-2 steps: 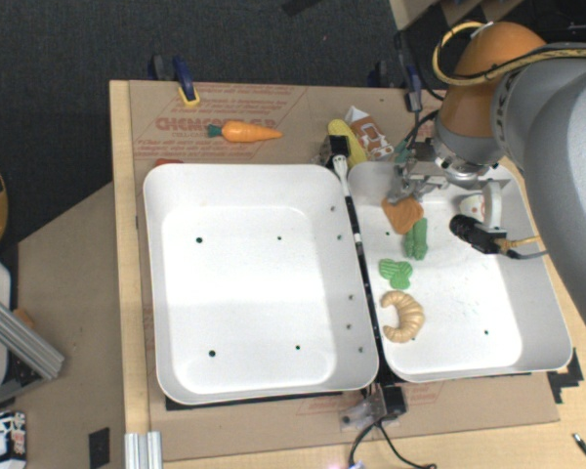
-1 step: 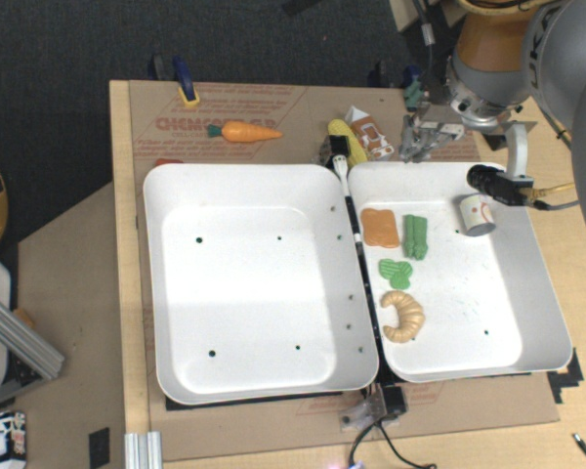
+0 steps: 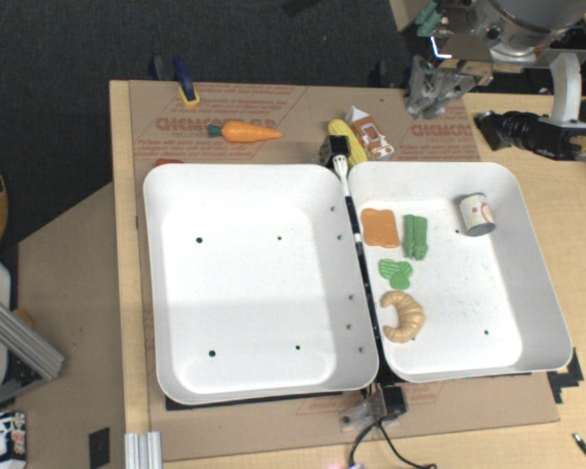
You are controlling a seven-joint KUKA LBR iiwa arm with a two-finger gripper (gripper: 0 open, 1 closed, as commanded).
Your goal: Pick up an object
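The gripper (image 3: 436, 94) hangs above the bench beyond the right bin (image 3: 527, 262); whether it is released or clenched cannot be told. Inside that bin lie a croissant (image 3: 402, 317), an orange slab (image 3: 379, 228), two green pieces (image 3: 415, 235) and a small can (image 3: 476, 214).

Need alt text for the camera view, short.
The gripper hangs above the bench beyond the right bin, which holds a croissant, green pieces, an orange slab and a small can. A toy carrot lies beyond the left bin.
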